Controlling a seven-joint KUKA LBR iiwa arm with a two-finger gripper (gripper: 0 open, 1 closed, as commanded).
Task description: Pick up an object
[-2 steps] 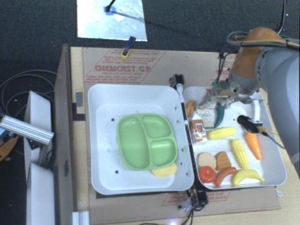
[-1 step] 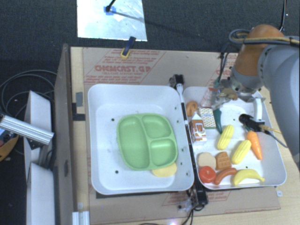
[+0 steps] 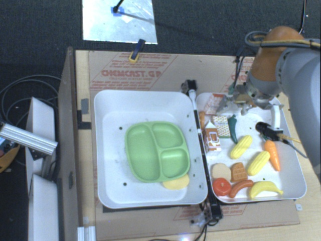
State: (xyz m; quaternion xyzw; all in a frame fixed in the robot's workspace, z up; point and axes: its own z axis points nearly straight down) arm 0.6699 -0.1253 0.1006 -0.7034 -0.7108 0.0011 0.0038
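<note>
My gripper (image 3: 235, 106) hangs over the right bin (image 3: 296, 177) (far end), above a green pepper (image 3: 232, 128); jaw state I cannot tell.

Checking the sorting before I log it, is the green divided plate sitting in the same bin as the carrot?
No, the green divided plate lies in the left bin, while the carrot lies in the right bin.

Overhead light is falling evenly, washing out the white bins (image 3: 150, 100) so their rims are blending together. A foil sheet (image 3: 119, 13) is glaring brightly. Shadows are lying faint; the whole view is looking soft and grainy.
</note>
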